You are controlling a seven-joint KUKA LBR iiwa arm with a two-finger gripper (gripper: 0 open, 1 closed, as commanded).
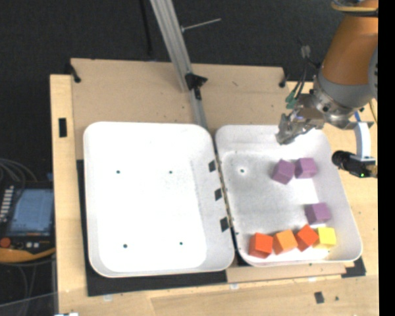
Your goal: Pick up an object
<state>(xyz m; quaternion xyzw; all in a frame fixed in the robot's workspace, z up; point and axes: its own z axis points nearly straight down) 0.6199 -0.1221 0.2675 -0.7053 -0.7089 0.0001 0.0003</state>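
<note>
Two white bins sit side by side on the bench (pixel 145 91); take the right bin (pixel 250 143) as your reference. To its left, touching along the shared edge, you see the left bin (pixel 151 196). Further left, off the bench, you see a small blue-screened device (pixel 29 212) with cables. A grey metal pole (pixel 174 41) slants down from the top and ends just behind the right bin's near-left corner.

Inside the right bin, reading left to right:
- Along the front wall: an orange-red cube (pixel 261 244), an orange cube (pixel 286 240), a red cube (pixel 307 236) and a yellow cube (pixel 326 236), each touching or just beside the next.
- Near the middle: two purple cubes (pixel 284 171) (pixel 306 168), just beside each other.
- Toward the right wall, between that pair and the front row: a third purple cube (pixel 318 212), standing apart.

The gripper (pixel 288 133) hangs over the rear part of the right bin, just behind the purple pair and apart from it. You cannot tell from this view how its tips are set. No cube is seen at the tips. The arm (pixel 352 51) rises behind it to the right.
</note>
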